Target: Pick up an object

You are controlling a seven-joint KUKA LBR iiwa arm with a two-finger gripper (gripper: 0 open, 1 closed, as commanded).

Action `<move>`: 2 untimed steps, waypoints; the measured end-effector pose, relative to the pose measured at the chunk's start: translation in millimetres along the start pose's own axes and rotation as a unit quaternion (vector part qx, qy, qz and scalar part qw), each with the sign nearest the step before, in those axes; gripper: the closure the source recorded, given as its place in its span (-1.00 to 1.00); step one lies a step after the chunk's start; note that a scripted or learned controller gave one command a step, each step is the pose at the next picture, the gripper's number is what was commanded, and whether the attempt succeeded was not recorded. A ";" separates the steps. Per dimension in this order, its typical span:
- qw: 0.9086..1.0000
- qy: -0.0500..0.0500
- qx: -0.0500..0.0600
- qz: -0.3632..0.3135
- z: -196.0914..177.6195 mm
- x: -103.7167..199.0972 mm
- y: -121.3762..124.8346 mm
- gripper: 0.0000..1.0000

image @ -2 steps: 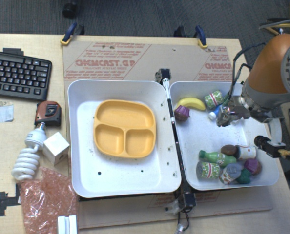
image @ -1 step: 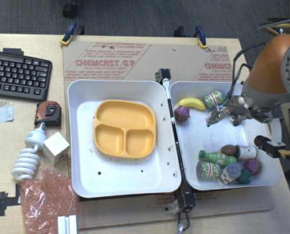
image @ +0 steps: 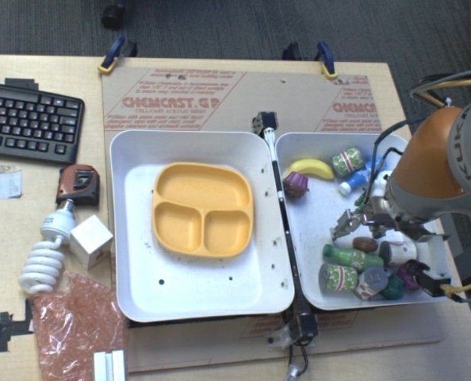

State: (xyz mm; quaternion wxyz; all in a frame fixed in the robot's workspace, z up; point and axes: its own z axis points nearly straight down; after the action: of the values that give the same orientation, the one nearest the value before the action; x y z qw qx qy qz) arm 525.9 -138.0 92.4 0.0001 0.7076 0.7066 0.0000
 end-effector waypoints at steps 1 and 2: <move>1.000 -0.001 -0.004 0.000 -1.2 16.9 -46.0 -1.00; 1.000 -0.002 -0.008 0.001 -11.8 16.4 -43.1 1.00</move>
State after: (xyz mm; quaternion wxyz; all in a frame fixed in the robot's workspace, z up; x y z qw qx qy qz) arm 482.7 -121.5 104.2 0.0070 0.7080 0.7061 0.0043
